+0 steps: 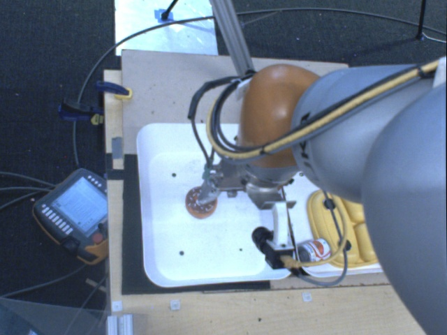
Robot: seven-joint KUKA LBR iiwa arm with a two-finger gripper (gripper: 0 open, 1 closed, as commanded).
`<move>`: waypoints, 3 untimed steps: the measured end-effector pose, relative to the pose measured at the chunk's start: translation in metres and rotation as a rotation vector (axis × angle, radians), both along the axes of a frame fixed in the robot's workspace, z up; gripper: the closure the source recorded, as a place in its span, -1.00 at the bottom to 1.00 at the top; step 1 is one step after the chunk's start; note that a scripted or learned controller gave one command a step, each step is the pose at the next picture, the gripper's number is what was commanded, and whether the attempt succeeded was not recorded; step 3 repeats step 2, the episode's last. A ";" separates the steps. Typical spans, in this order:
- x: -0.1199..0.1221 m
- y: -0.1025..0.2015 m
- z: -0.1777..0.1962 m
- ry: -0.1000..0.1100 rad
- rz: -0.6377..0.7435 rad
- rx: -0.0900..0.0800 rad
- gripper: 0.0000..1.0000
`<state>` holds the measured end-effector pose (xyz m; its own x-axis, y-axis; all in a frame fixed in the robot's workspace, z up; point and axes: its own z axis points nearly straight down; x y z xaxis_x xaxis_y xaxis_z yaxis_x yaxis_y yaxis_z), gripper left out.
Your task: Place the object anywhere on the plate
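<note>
**Kid:** Where are you right now?

**Me:** I come in from the right. My big grey arm fills that side, and my orange band sits over the middle. My gripper hangs low over the left white bin.

**Kid:** What is that little round thing?

**Me:** That is the small reddish-brown round object. It lies on the white floor of the left bin, near the middle. My gripper tip is right on top of it, so part of it is hidden.

**Kid:** Are you holding it?

**Me:** I cannot tell. From up here my own wrist covers them, so I cannot say if they are spread or pressed together.

**Kid:** Where is the plate?

**Me:** I see something yellow in the right bin, just beside my arm. It has a raised rim. Most of it is under me. A small can with a red and white label lies on its side touching the yellow edge.

**Kid:** So is the round thing on the yellow one?

**Me:** No. It is in the other bin, well apart from it.

**Kid:** What else is around?

**Me:** Black cables loop by my wrist. A handheld screen with a grey case lies left of the worktop. A blue and yellow clamp grips the worktop's left edge.
</note>
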<state>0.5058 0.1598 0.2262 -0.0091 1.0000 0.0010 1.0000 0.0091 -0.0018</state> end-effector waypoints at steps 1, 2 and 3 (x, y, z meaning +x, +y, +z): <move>0.016 0.041 -0.005 -0.003 -0.001 0.001 1.00; 0.015 0.039 -0.005 -0.002 -0.004 0.000 -1.00; 0.015 0.039 -0.005 -0.002 -0.004 0.000 -1.00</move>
